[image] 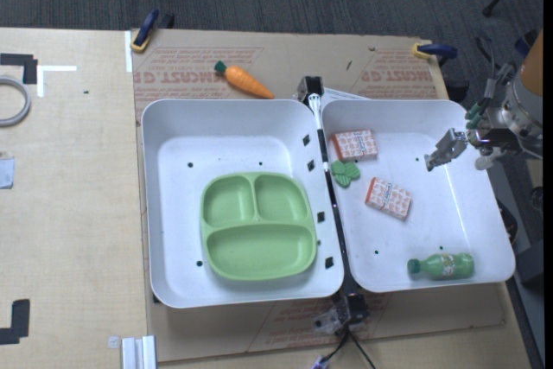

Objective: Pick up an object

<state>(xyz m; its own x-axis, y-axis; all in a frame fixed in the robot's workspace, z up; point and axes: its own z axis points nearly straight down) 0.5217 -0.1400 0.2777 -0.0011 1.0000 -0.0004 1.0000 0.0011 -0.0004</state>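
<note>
The right bin (484, 212) holds two small red-and-white packets (354, 144) (388, 198), a small green leafy toy (346, 174) near the divider, and a green bottle (441, 265) lying on its side at the front. My gripper (462, 155) hangs over the bin's right part, above its floor, open with nothing between its fingers. It is right of the packets and well behind the bottle.
A green divided plate (257, 226) lies in the left bin (164, 186). A toy carrot (244, 79) rests on the cardboard behind the bins. Clamps (144, 30) (435, 52) hold the cardboard's back corners.
</note>
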